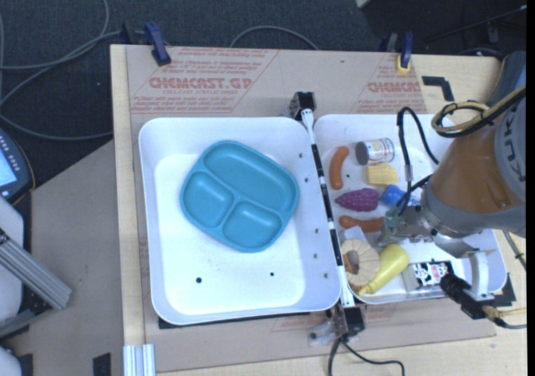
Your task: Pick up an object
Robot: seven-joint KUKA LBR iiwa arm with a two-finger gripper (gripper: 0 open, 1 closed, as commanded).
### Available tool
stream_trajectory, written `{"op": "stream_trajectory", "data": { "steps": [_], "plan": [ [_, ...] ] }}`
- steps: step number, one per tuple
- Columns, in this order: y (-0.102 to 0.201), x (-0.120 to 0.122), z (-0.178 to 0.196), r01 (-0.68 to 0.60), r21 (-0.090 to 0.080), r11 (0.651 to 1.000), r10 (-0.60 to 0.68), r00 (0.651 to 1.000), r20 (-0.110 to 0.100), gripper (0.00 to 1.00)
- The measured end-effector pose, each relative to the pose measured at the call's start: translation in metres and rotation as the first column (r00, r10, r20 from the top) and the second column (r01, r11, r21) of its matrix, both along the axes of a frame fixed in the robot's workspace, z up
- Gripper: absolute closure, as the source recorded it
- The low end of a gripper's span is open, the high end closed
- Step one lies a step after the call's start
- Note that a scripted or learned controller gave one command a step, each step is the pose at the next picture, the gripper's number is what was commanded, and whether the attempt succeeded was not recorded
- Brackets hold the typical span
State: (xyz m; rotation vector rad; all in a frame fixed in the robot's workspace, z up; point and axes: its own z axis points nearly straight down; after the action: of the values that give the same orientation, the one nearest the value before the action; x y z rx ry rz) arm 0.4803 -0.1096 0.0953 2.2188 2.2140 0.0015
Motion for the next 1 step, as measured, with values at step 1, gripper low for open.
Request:
{"op": "stream_trajectory", "data": {
  "steps": [1],
  "plan": [
    [0.0196,0.001,0.1319,-0.007,0.002,1.0,0.007,1.0,0.007,1.0]
  ]
}}
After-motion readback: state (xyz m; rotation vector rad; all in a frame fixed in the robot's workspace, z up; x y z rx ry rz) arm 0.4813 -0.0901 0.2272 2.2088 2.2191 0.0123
